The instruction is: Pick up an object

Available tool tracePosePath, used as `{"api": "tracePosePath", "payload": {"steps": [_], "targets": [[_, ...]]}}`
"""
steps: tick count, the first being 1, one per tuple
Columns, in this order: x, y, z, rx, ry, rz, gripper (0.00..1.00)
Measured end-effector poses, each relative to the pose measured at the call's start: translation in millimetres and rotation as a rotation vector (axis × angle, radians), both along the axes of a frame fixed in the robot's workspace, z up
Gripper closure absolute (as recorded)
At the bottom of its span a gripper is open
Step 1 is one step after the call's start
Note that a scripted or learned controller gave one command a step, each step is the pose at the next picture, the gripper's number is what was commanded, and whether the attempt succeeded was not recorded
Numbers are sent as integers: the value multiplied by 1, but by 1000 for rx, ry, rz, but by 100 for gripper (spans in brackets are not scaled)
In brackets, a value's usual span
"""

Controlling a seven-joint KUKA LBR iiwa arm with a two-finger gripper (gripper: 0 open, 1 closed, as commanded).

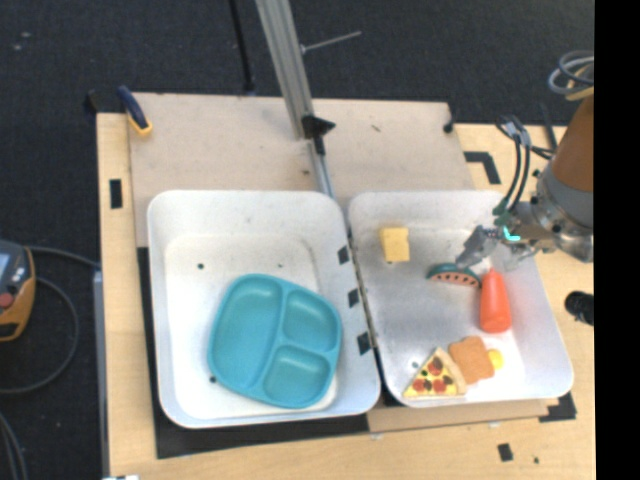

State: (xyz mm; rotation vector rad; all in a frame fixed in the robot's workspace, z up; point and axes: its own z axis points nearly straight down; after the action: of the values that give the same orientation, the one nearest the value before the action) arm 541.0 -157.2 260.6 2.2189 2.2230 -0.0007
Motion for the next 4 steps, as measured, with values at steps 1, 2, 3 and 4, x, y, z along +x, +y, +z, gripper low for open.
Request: {"api": "tracePosePath", "payload": {"steps": [1,2,3,4], "targets": [[0,0,0,0,-1,0,0],[10,1,-55,0,3,-1,0],[6,1,-98,0,3,-2,0],[-2,7,-154,1,4,-2,0]]}}
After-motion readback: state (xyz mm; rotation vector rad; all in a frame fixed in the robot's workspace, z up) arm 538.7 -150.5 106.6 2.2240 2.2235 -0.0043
